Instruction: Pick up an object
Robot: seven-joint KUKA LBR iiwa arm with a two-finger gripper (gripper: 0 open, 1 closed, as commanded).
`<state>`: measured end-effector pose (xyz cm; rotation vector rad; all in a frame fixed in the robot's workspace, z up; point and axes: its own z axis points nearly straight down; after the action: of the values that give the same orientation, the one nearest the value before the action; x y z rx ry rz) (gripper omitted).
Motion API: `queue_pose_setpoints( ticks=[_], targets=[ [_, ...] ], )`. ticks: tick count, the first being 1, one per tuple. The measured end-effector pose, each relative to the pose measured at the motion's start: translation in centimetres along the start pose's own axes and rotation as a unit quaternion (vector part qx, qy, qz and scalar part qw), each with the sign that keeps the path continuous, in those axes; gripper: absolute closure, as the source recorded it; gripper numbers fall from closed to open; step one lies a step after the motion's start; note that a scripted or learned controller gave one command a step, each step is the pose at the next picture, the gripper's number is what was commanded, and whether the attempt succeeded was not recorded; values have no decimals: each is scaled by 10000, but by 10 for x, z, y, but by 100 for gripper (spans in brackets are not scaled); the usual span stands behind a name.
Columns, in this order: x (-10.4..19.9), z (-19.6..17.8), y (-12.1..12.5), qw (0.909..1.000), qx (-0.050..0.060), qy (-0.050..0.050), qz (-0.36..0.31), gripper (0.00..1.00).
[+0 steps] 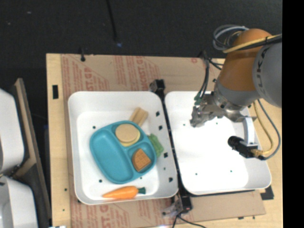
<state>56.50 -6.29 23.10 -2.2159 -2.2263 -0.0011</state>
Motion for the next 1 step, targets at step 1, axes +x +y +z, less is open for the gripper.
queue_pose_setpoints(
  ticks=[1],
  targets=[
    [48, 6, 15, 10000, 1, 0, 3, 100]
  ],
)
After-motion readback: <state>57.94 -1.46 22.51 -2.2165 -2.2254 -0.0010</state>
